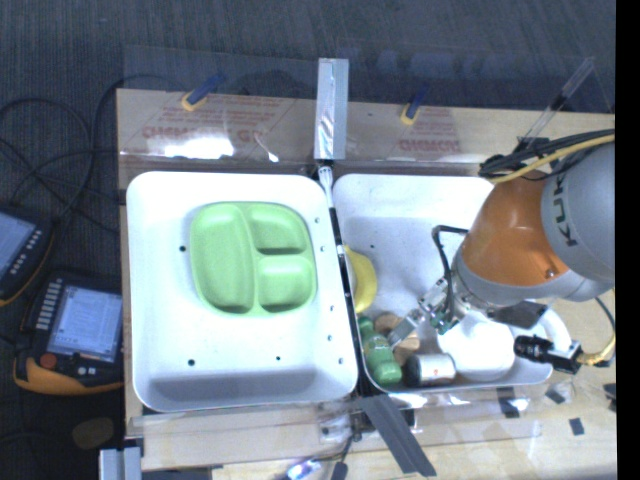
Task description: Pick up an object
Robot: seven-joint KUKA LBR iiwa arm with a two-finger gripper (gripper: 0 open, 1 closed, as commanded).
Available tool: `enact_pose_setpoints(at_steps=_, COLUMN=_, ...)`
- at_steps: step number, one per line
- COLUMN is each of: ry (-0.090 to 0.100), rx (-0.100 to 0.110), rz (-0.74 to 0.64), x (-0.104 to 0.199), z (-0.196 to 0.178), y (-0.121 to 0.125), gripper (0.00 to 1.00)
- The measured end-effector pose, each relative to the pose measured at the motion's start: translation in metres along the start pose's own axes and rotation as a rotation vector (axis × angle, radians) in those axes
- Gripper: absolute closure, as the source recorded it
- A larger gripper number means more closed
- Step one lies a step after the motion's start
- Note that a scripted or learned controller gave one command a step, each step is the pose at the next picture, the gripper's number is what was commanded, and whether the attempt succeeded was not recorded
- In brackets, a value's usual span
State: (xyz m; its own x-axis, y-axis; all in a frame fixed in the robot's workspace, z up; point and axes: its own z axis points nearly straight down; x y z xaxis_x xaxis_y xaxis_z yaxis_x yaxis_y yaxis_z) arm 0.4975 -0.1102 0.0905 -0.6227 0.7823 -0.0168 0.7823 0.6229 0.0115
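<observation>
Counting: two shallow white plastic bins, left bin (150,268) and right bin (400,208). One green three-compartment plastic tray (252,256) in left bin, long axis near vertical in view. Right bin: one yellow rounded object (364,280) against left wall, two green items (380,353) at lower-left corner. Gripper (432,313) low beside them; claw state: cannot tell.

matt green plastic tray (252,256), glossy white bins (160,368) — smooth

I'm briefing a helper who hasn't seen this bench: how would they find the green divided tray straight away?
Start with the two white bins side by side and take the left bin, away from the grey and orange arm. The green divided tray lies flat in its middle. It is pale green with three compartments, far larger than the small clutter in the right bin.
</observation>
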Motion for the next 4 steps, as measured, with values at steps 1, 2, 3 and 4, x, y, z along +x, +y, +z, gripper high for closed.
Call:
enact_pose_setpoints(at_steps=1, ry=0.0, rx=-0.003, rz=0.059, x=0.009, z=0.0, y=-0.002, gripper=0.0)
enact_pose_setpoints(at_steps=2, ry=0.005, rx=-0.001, rz=0.262, x=0.013, z=0.0, y=0.0, gripper=0.0)
enact_pose_setpoints(at_steps=3, ry=0.015, rx=0.013, rz=0.285, x=0.012, z=-0.004, y=-0.007, gripper=0.0)
enact_pose_setpoints(at_steps=4, ry=0.014, rx=0.012, rz=0.285, x=0.012, z=-0.013, y=-0.006, gripper=1.0)
